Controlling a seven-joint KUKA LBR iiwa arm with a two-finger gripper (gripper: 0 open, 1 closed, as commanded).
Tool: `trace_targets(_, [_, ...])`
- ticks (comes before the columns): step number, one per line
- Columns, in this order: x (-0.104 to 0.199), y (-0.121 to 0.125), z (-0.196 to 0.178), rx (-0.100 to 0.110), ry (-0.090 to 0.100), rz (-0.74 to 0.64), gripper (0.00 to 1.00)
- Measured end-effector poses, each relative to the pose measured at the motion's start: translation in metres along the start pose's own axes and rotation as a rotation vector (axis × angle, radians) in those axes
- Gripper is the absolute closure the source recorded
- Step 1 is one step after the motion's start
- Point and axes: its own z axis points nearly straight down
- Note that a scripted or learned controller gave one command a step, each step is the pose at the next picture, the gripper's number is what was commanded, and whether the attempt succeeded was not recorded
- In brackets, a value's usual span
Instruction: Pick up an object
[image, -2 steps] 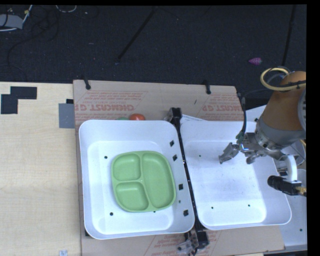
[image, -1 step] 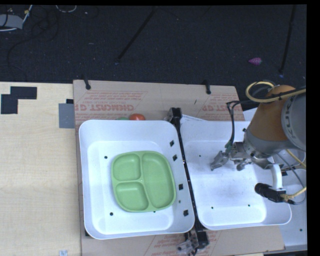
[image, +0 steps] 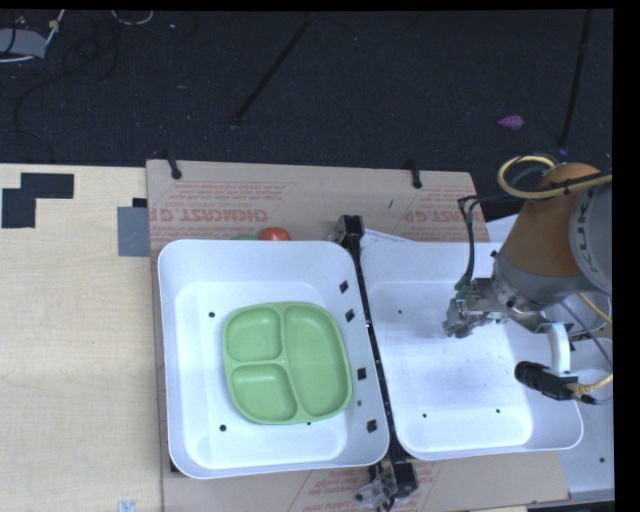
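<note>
The claw (image: 462, 322) hangs low over the right bin (image: 480, 420), near its middle, and it is too small and blurred to tell how it is set. Well to the claw's left, across the divider, a green tray (image: 287, 362) lies flat in the left bin (image: 190, 300). A small red thing (image: 274, 235) sits behind that bin's far rim.

Grey arm (image: 600, 240) with orange band (image: 548, 235), yellow cable loop (image: 525, 175), small metallic claw (image: 460, 322).
</note>
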Motion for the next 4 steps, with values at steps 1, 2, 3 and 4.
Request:
trace_targets(1, [-0.007,-0.005,-0.046,-0.006,-0.002,0.0,1.0])
trace_targets(2, [-0.008,-0.005,-0.087,-0.005,-0.002,-0.007,1.0])
trace_targets(3, [0.04,-0.008,-0.095,-0.002,0.001,-0.009,1.0])
trace_targets(4, [0.086,-0.01,-0.091,-0.001,0.001,-0.009,1.0])
